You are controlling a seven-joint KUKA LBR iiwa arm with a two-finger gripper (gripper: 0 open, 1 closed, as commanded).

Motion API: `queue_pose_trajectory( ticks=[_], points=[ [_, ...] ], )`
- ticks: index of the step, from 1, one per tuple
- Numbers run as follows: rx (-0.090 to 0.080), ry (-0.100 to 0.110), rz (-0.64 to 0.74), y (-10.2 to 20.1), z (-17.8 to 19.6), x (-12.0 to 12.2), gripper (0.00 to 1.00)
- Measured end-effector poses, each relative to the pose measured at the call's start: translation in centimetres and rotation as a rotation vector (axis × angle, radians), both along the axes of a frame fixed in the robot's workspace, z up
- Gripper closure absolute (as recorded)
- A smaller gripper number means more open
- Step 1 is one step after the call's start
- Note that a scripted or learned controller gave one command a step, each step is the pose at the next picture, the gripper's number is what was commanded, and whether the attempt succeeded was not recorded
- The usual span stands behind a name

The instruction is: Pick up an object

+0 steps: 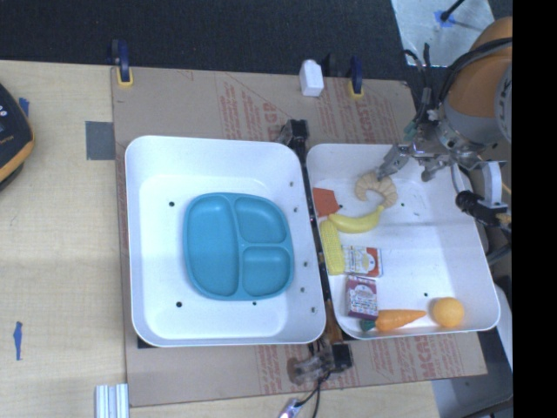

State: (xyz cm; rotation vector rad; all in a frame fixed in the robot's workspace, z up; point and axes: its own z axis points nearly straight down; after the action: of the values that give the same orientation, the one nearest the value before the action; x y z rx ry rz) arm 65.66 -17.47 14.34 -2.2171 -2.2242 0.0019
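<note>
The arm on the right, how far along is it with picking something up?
Done so far: the arm has reached over the right bin, with its end effector at the far end, close above the croissant. In hand: nothing visibly between its fingers. Left: the grasp and lift. The banana, carrot and orange lie in that bin; the blue plate lies in the left bin.

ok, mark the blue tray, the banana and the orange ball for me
blue tray [211, 244], camera view, floor of its large left compartment.
banana [355, 222], camera view, middle of its curved body.
orange ball [446, 313], camera view, centre of the ball.
</note>
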Motion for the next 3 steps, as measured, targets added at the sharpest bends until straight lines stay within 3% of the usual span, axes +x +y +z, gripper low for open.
queue_pose_trajectory(
  ticks=[1,2,3],
  points=[
    [0.000,0.002,0.003,3.6,-3.7,-0.1,0.00],
    [0.000,0.000,0.000,0.3,-2.7,0.0,0.00],
    [0.000,0.003,0.003,4.1,-4.2,0.0,0.00]
  ],
)
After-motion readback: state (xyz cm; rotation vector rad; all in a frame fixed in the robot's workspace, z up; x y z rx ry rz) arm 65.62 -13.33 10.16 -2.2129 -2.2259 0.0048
